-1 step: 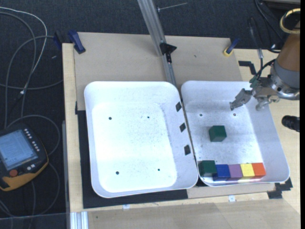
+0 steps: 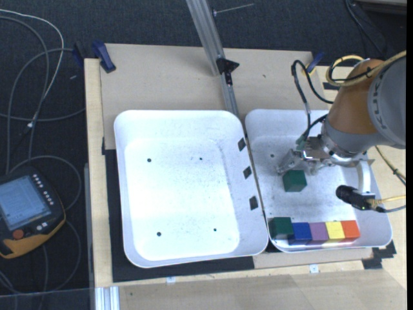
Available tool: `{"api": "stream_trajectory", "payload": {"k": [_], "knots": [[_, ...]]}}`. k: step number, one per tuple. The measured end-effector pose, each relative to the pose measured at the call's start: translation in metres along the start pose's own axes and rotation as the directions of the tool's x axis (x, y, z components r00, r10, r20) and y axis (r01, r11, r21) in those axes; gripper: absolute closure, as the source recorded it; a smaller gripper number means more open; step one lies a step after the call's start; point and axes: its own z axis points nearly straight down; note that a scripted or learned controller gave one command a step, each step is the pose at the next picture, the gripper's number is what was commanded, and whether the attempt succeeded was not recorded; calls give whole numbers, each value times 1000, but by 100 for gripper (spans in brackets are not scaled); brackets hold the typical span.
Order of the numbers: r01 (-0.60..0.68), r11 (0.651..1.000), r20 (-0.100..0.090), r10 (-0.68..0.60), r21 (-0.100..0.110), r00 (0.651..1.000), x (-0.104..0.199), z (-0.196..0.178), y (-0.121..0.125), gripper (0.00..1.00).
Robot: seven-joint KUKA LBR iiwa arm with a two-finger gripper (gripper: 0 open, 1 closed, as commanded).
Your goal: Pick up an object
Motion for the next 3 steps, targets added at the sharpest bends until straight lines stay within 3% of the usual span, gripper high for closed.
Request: {"api": "stream_trajectory", "payload": {"k": [1,2,3], "knots": [[0,1000,1,0,-5,1000,38,-4,-32,0],[-2,1000,2,2,-11,1000,36,-15,-30,100],[6,1000,3,-6,-21,1000,104,-110,12,100]]}}
